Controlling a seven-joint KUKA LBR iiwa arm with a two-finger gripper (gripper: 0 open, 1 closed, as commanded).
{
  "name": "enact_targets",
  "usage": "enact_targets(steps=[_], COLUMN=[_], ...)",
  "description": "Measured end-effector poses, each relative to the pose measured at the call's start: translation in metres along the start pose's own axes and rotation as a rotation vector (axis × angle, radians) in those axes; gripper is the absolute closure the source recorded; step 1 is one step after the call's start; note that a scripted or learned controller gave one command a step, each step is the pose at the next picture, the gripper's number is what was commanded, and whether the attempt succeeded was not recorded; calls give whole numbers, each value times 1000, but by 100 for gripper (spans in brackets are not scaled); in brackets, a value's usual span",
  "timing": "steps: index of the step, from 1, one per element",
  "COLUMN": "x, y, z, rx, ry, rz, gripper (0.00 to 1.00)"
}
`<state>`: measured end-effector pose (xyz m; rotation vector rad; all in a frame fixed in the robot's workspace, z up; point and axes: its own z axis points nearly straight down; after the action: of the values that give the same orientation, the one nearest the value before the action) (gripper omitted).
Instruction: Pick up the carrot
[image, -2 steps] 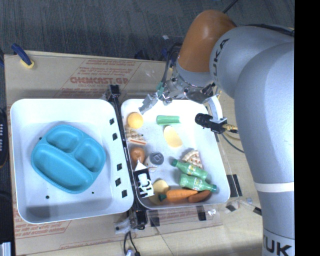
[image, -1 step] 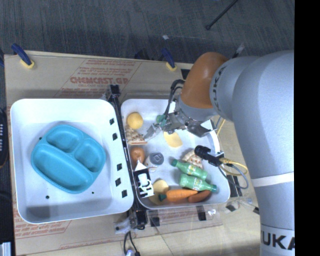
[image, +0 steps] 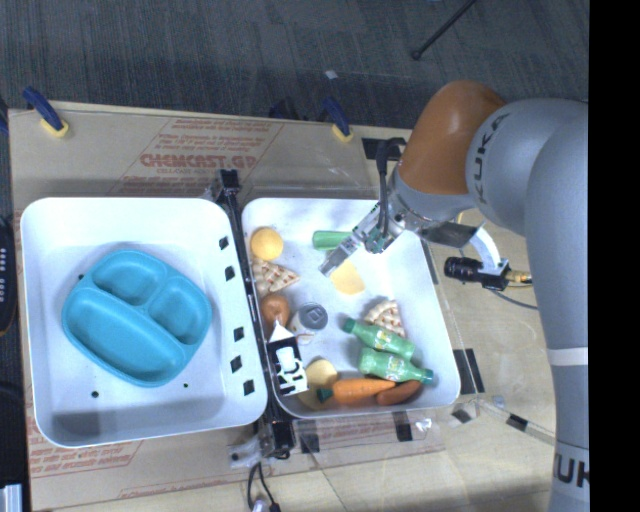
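The carrot (image: 360, 391) is orange and lies flat along the front wall of the right bin (image: 440, 330), with its tip pointing right. My gripper (image: 340, 256) hangs over the back half of that bin, well behind the carrot and apart from it. It sits just in front of a green stick-shaped item (image: 328, 238) and above a pale yellow wedge (image: 348, 279). Nothing shows in its grasp.
A red-brown sausage (image: 402, 393) touches the carrot's right end, and two green bottles (image: 388, 352) lie just behind it. A pale round item (image: 320, 373) and a black-and-white tag (image: 290, 371) sit to its left. The left bin holds a blue divided plate (image: 135, 315).
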<state>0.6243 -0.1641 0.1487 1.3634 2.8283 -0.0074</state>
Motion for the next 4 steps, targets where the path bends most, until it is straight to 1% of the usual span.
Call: enact_targets(steps=[1, 2, 3, 4], x=[25, 25, 42, 37], y=[57, 58, 33, 27], z=[50, 39, -79, -37], rx=[-8, -6, -7, 10], ry=[-10, -10, -4, 10], rz=[81, 74, 247, 914], gripper=[0, 100, 100, 100])
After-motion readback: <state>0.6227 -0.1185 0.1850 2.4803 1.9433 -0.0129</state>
